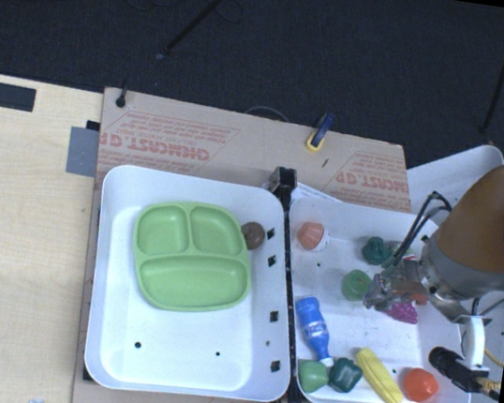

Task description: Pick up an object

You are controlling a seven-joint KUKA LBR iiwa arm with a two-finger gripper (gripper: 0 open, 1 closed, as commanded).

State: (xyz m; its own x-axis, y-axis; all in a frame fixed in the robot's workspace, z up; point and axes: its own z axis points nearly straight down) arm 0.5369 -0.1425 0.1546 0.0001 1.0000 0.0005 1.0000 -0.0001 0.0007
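Over the right-hand shallow white bin (325, 397), the grey arm with its orange band (482, 218) reaches in from the bench's right edge, and its pincer (387, 293) hangs low among the toys. Whether it is parted or closed cannot be told, as the wrist hides it. Just beside it lie a magenta lumpy toy (403, 312), a rounded green toy (357, 284) and a dark teal toy (376, 251). Toward the bench's near edge sit a blue plastic bottle (312, 324), two green pieces (327, 377), a yellow corn-shaped toy (378, 375) and an orange ball (419, 385). A pale pink object (311, 236) rests near the bin's far corner. Across the divider, the left white bin (108, 334) carries a light green divided tray (192, 256), with a brown ball (252, 235) at its right rim.
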